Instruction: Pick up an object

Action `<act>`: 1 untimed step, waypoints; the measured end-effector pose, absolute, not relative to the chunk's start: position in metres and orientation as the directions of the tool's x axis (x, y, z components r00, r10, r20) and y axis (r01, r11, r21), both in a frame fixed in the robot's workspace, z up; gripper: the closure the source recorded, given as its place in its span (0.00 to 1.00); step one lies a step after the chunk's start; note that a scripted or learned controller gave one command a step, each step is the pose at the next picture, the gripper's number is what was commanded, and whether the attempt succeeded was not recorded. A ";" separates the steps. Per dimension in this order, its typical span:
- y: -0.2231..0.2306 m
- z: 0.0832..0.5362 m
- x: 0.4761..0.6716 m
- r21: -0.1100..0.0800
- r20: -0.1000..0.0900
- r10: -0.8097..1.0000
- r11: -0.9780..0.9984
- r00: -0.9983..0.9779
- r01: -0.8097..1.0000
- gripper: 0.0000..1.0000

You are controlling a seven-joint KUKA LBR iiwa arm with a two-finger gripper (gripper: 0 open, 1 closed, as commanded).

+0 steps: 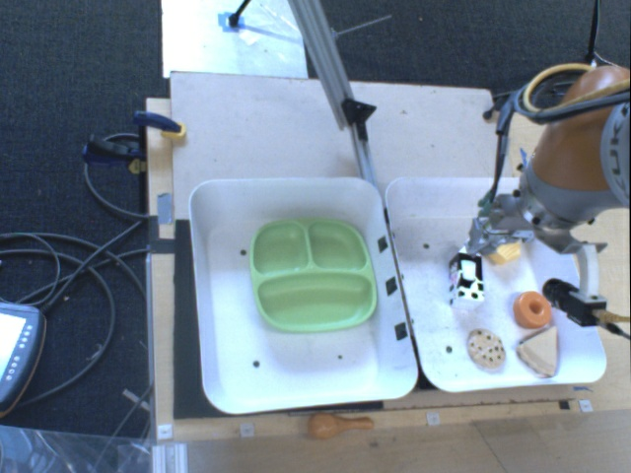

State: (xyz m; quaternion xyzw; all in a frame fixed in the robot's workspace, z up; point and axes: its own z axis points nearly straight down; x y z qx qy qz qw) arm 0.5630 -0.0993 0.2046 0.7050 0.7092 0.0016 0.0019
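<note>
Nearest edge of the bench [256,126]: one brown, pear-shaped wooden piece [338,425] lies outside the bins, just below the left bin [222,294].

Right bin [434,215], front row: one round speckled cookie [485,349], one tan wedge like a sandwich half [540,351] just beside it, one orange ring-shaped doughnut [532,309] behind those two. All three apart from each other, none stacked.

Middle of the right bin: one small block, white with black patches [469,277], standing roughly upright. It hangs directly under the gripper [481,247]; whether the jaws pinch it or sit spread above it, cannot tell. One yellow chunk [506,253] lies just right of the gripper, close to the wrist.

Left bin: one green divided plate [313,273], three compartments.

The arm [582,156], grey with orange, comes in from the right over the bin's far right corner.

Farther back: a slanted metal pole [320,47] crosses the bench top.
</note>
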 end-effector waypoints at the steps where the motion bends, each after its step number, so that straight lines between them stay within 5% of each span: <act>1: -0.056 0.216 0.587 0.005 0.002 1.000 0.010 -0.010 1.000 1.00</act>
